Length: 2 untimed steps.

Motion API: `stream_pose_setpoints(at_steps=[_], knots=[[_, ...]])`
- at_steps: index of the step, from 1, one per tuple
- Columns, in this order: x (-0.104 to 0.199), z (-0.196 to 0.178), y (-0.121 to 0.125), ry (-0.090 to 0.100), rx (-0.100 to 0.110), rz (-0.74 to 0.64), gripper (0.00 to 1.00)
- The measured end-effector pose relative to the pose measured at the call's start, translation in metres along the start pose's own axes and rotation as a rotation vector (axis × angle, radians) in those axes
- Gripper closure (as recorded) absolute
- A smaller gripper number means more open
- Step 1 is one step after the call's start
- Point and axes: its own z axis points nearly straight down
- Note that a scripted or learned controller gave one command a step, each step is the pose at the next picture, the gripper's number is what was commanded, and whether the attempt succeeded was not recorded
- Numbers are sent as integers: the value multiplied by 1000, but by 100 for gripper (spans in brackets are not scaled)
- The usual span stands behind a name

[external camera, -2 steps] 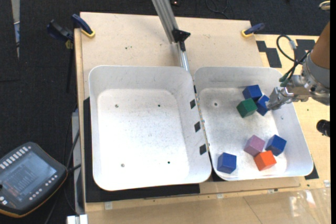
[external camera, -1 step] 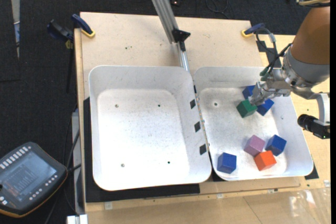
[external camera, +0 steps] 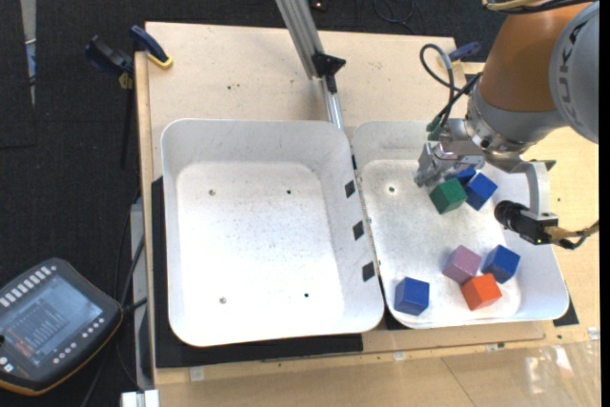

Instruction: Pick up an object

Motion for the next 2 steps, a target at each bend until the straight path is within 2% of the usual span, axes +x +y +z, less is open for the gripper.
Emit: stream_pose_setpoints(at_steps=[2], knots=[[116,10,32,0,-1,0,100]])
